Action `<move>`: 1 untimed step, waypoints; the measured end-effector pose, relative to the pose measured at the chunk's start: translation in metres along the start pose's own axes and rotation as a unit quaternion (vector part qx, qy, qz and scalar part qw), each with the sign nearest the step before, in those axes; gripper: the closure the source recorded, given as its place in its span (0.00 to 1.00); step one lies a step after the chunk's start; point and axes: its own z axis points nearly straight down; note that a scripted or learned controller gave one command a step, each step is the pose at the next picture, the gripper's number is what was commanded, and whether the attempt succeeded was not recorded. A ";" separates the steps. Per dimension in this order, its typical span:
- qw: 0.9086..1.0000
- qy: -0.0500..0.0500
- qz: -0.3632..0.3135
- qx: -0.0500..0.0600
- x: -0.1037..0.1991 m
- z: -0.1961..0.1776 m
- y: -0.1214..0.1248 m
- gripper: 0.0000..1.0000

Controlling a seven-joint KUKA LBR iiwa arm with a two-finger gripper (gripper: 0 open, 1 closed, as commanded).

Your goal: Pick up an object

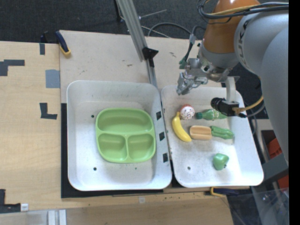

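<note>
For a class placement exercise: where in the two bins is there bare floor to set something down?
Free: left white bin floor around the green divided plate; right white bin front-left corner. Crowded: yellow banana, pale ball, green pepper.

Grey arm (267, 36), orange band above wrist, black cables looped over top, metallic end effector (186, 86).

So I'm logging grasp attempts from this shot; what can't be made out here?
- Gripper in the camera view: too small and blurred to read its state.
- Green item beside the ball: its right end sits behind a black fitting.
</note>
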 end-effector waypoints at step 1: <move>1.000 0.000 0.000 0.001 0.054 0.014 0.005 1.00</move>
